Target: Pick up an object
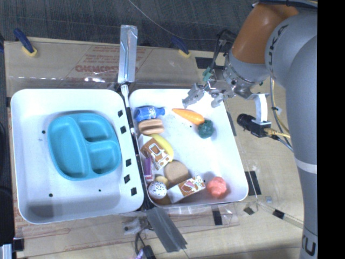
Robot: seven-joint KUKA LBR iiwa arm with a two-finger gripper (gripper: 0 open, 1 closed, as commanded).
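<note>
My gripper (205, 97) hangs open over the far edge of the right bin (229, 158), nothing between its fingers. Just below it lies an orange carrot (187, 115) with a dark green top (205, 129). A blue wrapped item (146, 113) and a hot dog bun (151, 126) lie at the bin's far left. Along the left wall sit a yellow banana (166, 144), a brown-and-white carton (156, 153), a brown bread piece (176, 171), a speckled white ball (157, 189) and another small carton (190, 186). A pink toy (217, 186) rests near the front right corner.
The left bin (32, 198) holds a blue divided tray (83, 144). A metal divider strip (128, 53) stands between the bins at the back. A black cable fitting (249, 123) sticks out beside the right bin's right edge.
</note>
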